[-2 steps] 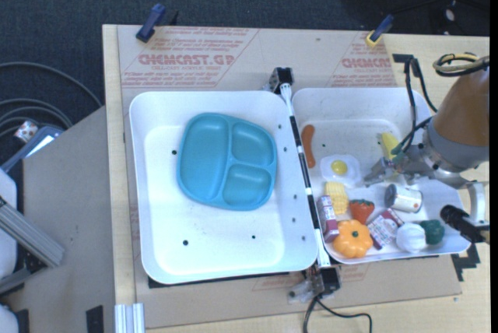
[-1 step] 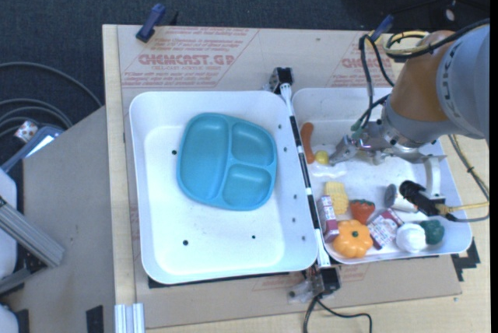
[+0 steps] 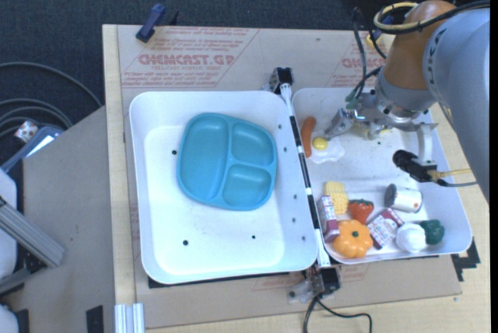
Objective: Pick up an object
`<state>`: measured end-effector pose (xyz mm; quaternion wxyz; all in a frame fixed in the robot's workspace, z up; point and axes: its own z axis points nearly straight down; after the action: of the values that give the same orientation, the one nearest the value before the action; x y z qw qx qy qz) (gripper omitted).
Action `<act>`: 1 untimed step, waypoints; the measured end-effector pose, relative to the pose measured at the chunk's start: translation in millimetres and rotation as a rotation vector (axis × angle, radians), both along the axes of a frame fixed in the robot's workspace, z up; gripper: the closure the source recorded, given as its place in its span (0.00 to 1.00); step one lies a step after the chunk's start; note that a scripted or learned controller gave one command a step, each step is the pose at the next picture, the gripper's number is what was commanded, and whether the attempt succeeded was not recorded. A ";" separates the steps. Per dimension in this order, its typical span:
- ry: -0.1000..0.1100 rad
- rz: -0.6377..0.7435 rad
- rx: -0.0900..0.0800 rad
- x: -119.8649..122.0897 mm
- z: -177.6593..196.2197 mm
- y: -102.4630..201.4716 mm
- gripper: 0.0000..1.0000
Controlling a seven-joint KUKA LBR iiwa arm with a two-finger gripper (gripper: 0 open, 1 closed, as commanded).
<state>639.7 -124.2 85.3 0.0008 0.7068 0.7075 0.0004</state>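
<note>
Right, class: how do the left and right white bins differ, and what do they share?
The left bin holds one large blue divided plate; the right bin holds many small things, such as an orange pumpkin and a corn cob. The arm reaches over the right bin, not the left bin. Both are white, shallow and rectangular.

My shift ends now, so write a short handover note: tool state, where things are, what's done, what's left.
Tool: over the far end of the right bin, beside the toy fried egg; grip unreadable, nothing seen held.
Things: red-orange oblong toy by that bin's inner wall; corn, pumpkin and can toward its near end; blue divided plate in the left bin.
Done: nothing lifted. Left: grasp and lift one object.
</note>
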 end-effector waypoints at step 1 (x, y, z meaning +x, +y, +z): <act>-0.008 -0.007 -0.013 -41.2 3.5 22.3 0.00</act>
<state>598.6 -101.9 88.8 0.0083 0.7092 0.7049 -0.0016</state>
